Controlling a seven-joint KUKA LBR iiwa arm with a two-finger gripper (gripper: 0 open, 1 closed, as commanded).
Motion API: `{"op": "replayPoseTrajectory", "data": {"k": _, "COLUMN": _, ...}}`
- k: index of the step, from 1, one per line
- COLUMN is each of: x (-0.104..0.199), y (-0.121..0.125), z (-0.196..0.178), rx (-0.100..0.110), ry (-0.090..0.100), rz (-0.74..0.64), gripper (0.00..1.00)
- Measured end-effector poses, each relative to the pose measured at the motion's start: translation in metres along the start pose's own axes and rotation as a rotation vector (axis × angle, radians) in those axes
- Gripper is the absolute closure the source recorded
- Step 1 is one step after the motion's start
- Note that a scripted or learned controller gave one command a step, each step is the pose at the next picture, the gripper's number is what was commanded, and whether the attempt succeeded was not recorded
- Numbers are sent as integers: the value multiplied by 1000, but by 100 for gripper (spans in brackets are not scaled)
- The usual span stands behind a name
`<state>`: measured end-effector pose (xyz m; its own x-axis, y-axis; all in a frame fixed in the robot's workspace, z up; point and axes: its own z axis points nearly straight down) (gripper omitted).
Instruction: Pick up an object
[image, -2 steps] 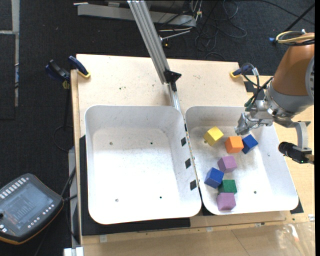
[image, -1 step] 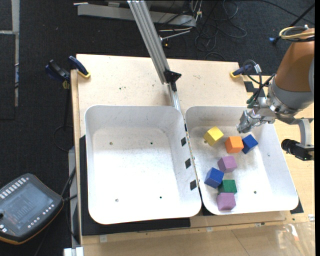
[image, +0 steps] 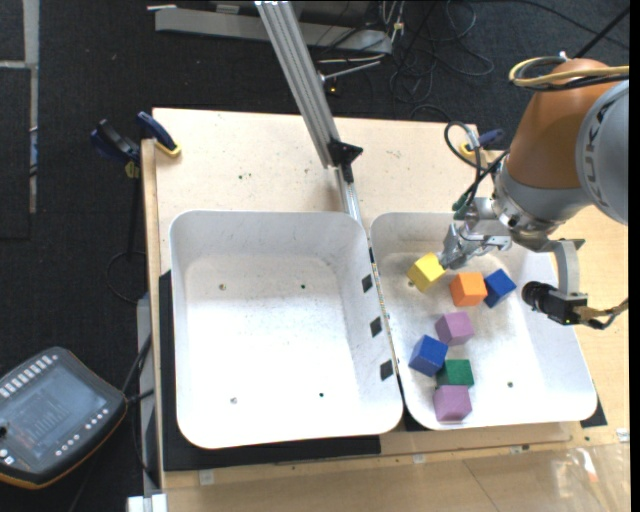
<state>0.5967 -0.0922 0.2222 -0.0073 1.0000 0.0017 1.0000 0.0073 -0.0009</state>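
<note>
Blocks, yellow (image: 426, 271) nearest the fingers (image: 452, 256), fill the right bin (image: 560, 385); grip state unclear.

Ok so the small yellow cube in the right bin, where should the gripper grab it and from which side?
Probably from straight above, fingers closing on two opposite flat side faces of the small yellow cube. It sits apart from the orange cube, with bare floor of the right white bin around it, so there is room for fingers. It lies turned at an angle to the bin walls, so the two-finger gripper should rotate to match.
</note>
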Motion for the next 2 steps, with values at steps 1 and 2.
{"op": "replayPoseTrajectory", "data": {"k": 1, "x": 45, "y": 4, "z": 2, "rx": -1, "ry": 0, "rz": 0, "gripper": 100}}
{"op": "replayPoseTrajectory", "data": {"k": 2, "x": 96, "y": 9, "z": -12, "rx": -4, "ry": 0, "rz": -1, "gripper": 100}}
